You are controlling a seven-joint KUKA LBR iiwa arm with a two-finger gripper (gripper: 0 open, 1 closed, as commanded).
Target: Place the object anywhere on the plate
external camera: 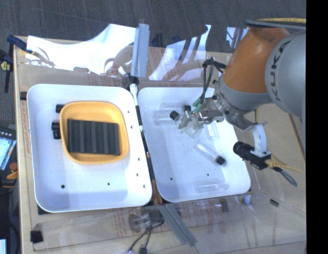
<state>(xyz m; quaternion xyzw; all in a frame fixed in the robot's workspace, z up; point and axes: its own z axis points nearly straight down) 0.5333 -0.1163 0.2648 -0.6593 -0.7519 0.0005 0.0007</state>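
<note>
Bench: a wooden surface filling most of the frame, bearing two shallow white bins side by side.

Left bin: white, with rounded corners, in the left half of the frame; it holds the plate.

Plate: a yellow rounded-rectangular dish in the upper middle of the left bin, with a dark ribbed insert lying in its well.

Right bin: white, at centre right; it holds several clear, nearly transparent items.

Object: a clear tube with a small black cap at its lower right end, lying at a slant on the floor of the right bin, right of centre, just below the gripper. It is well apart from the plate.

Other clear items: a second tube with a black cap in the upper part of the right bin, left of the gripper; a faint clear piece near the bin's lower edge.

Arm: grey with an orange band, entering from the upper right of the frame and reaching over the right bin.

Gripper: translucent fingers low over the upper middle of the right bin. How far they are parted cannot be told, nor whether anything lies between them, since clear parts blend together there.
</note>
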